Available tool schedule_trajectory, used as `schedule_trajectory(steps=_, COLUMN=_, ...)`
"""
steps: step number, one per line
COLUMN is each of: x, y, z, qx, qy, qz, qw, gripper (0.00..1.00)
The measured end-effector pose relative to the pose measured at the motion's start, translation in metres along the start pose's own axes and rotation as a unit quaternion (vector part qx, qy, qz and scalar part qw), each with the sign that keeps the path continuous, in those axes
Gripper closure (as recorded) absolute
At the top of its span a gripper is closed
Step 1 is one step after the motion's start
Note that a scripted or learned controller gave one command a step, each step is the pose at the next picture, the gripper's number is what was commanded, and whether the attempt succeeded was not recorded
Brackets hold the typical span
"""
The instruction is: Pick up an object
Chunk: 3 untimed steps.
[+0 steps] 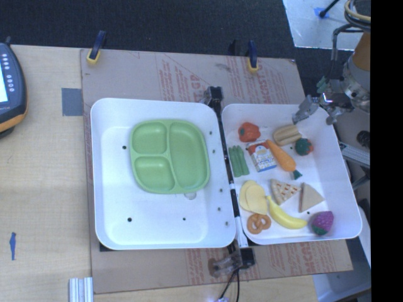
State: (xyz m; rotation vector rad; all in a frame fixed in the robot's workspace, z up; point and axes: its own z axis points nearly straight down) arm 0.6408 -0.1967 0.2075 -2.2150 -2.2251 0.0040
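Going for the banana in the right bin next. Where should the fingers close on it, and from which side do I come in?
I'd grip the banana across its mid-curve, coming straight down from above. It lies flat with its body running diagonally, so the fingers should close across the narrow width. Keep clear of its upper end, which sits against the yellow slice and the sandwich wedge, and watch the pretzel close by.

The gripper point(313, 109) hangs over the far right corner of the right bin point(343, 168), just beyond a bread roll point(286, 134). Toy foods crowd that bin: tomato point(249, 131), carrot point(281, 156), banana point(284, 216), pretzel point(257, 223). The left bin point(110, 187) holds a green divided plate point(170, 156).
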Motion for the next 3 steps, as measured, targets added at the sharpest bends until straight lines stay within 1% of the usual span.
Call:
schedule_trajectory(steps=1, x=0.038, y=-0.017, z=0.119, qx=-0.001, qy=0.001, qz=-0.001, qw=1.0, gripper=0.0)
schedule_trajectory(steps=2, x=0.034, y=-0.014, z=0.1, qx=-0.004, qy=0.0, qz=-0.001, qw=1.0, gripper=1.0)
schedule_trajectory(steps=3, x=0.095, y=-0.031, z=0.114, qx=-0.002, qy=-0.001, qz=-0.002, qw=1.0, gripper=1.0)
